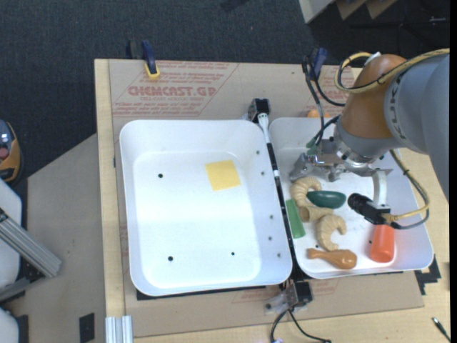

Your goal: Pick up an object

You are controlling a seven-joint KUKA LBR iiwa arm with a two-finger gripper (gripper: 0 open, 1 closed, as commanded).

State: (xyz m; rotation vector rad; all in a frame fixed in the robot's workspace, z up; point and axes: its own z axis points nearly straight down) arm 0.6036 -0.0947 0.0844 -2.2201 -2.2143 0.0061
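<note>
Centre right in the frame, the gripper (307, 164) is partly masked by the wrist above it. The grey arm (421, 98) runs off the right edge and hides the upper right of the right bin (410, 254). A shiny round object (6, 152) is cut off at far left.
</note>
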